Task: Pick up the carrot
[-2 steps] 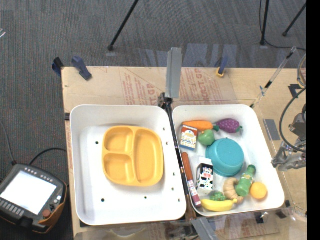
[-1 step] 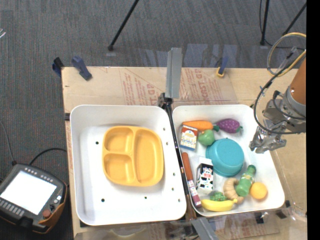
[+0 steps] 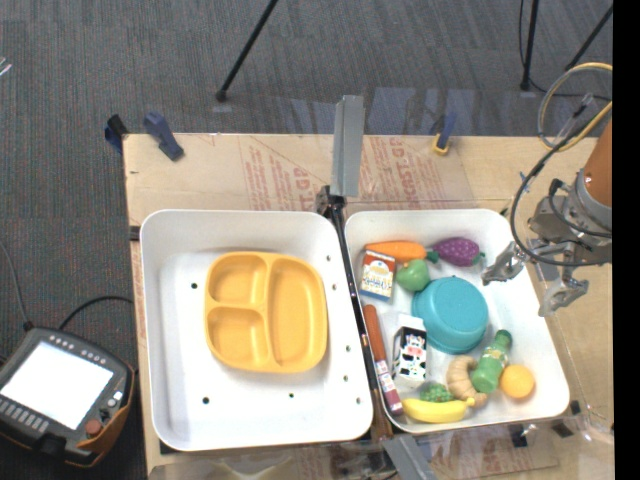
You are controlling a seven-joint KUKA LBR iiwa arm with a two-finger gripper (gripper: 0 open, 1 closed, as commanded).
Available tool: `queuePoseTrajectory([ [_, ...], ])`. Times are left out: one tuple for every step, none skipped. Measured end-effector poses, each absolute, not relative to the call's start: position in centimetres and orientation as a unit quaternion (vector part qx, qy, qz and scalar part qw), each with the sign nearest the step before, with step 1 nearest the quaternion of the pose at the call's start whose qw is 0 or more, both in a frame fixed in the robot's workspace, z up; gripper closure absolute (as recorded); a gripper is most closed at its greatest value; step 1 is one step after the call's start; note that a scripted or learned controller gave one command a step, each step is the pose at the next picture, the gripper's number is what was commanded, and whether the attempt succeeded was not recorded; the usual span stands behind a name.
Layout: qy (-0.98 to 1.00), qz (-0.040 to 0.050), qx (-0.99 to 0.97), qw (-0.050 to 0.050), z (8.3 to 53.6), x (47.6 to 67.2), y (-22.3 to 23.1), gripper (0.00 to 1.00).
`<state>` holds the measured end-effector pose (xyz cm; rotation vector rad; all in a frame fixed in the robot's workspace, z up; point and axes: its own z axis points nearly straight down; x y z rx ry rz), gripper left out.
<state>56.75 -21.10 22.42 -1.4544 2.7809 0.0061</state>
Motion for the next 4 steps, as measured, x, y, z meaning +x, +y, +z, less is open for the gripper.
queuePoseTrajectory([
  [0.9, 0.0069, -0.436, -0.004, 11.4, 48.7, -20.8, 0.0],
  [0.91, -0.0032, -0.414, 0.004, 9.2, 48.2, -18.8, 0.0],
  [0.92, -0.0028, -0.392, 0.004, 9.2, 48.4, -17.2, 0.0],
  [0.998, -0.0006, -0.07, 0.004, 9.2, 51.8, -13.9, 0.0],
])
